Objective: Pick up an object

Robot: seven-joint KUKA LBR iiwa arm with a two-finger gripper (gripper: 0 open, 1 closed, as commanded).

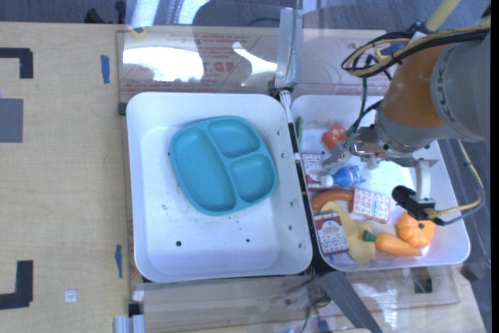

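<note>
Over the right bin [456, 242] the claw [352, 153] hangs low among the clutter, though I cannot tell how it is set. Just beneath lies a blue-capped bottle [344, 176], beside a red tomato [334, 136]. A blue divided plate [224, 164] sits in the left bin [156, 246].

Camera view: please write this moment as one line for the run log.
arm: over right bin | gripper: low among toys, grasp not confirmed | left bin: blue divided plate | right bin: orange pumpkin toy, carrot
</note>
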